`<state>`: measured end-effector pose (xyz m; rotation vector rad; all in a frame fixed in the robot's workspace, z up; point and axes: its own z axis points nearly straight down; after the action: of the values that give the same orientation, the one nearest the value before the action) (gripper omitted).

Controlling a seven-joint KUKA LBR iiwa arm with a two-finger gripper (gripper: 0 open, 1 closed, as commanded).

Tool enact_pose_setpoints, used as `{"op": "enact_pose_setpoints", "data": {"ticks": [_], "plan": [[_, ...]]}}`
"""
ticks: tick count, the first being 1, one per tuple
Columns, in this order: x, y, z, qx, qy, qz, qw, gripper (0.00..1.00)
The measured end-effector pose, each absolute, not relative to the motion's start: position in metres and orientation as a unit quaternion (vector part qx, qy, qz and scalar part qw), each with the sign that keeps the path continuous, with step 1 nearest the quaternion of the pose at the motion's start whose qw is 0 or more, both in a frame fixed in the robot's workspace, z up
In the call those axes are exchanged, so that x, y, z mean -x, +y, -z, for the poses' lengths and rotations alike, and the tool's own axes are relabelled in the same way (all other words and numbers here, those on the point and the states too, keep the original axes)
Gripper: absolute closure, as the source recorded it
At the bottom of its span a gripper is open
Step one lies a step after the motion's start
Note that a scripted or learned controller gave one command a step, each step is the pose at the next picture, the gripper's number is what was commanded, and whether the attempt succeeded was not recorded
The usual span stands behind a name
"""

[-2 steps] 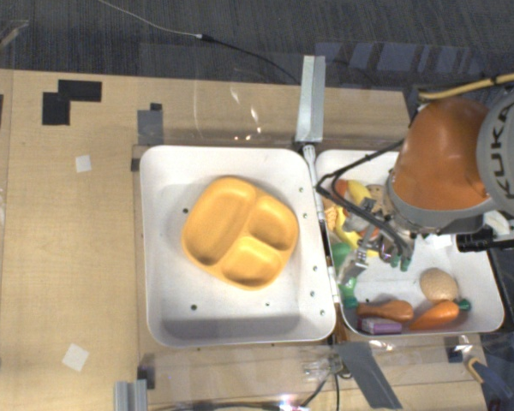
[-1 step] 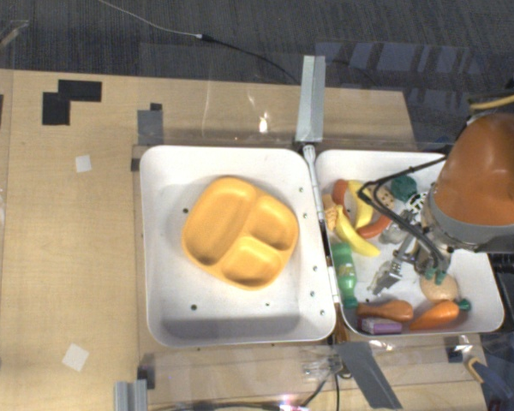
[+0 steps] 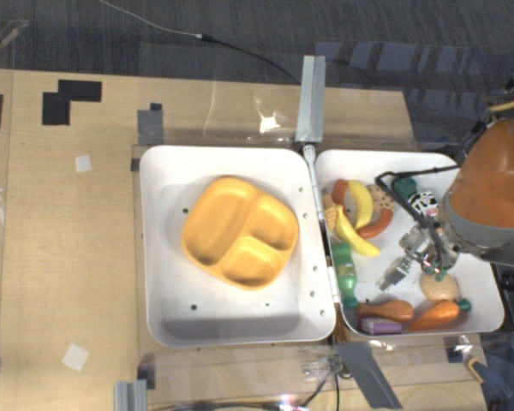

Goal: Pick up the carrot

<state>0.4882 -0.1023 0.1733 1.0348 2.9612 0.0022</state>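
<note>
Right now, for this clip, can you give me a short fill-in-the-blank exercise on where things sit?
1. The yellow sectioned plastic plate lies in the ____ white bin.
2. The orange toy carrot lies along the right bin's ____ edge.
3. The curved yellow toy banana lies to the ____ of the two-finger gripper.

Missing words: left; near; left

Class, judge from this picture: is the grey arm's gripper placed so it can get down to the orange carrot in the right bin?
Probably yes. The gripper hangs just above the orange carrot, whose top is uncovered, though a beige round item crowds it.
</note>
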Motion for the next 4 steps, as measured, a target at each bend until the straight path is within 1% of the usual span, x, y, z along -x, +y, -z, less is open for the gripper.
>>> {"op": "enact_pose_setpoints", "data": {"ticks": [1, 2, 3, 4], "plan": [[-0.489, -0.149, -0.110, -0.438, 0.899, -0.0003, 0.001, 0.00], [-0.489, -0.156, -0.119, -0.510, 0.860, -0.0009, 0.003, 0.00], [-0.518, -0.173, -0.088, -0.637, 0.771, -0.0022, 0.003, 0.00], [-0.494, -0.133, -0.119, -0.731, 0.682, -0.0016, 0.001, 0.00]]}}
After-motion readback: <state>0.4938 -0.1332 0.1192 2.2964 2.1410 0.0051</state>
